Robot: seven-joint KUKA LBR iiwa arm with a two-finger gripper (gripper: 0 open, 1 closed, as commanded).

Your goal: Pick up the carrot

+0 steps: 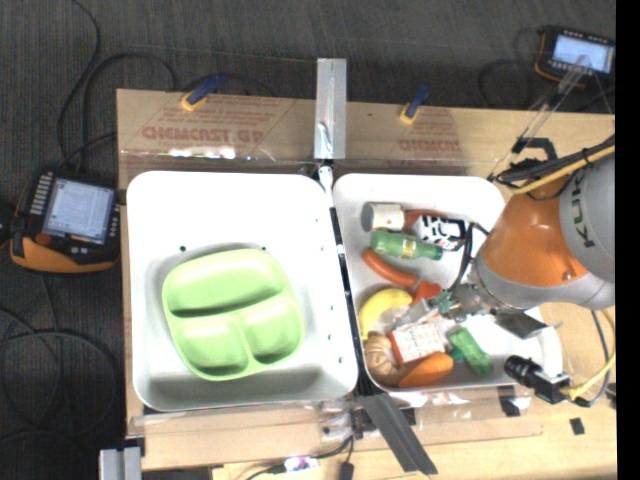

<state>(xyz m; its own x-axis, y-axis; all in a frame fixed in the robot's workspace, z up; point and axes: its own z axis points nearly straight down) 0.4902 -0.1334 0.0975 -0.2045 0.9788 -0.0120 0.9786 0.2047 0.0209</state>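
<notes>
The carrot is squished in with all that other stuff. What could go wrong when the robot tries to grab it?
1. The carrot lies at the bin's near edge, touching a small carton and a green item. The gripper might grab or shove those instead.
2. The gripper sits above the pile, nearer the banana than the carrot, so it could close on the wrong thing.
3. The carrot looks smooth and tapered, so it may slip out.

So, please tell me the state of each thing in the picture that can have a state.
carrot: lying in the right bin, near its front edge, not gripped
green bottle: lying on its side
green tray: lying flat in the left bin, nothing in its compartments
gripper: low over the pile, fingers unclear
</notes>
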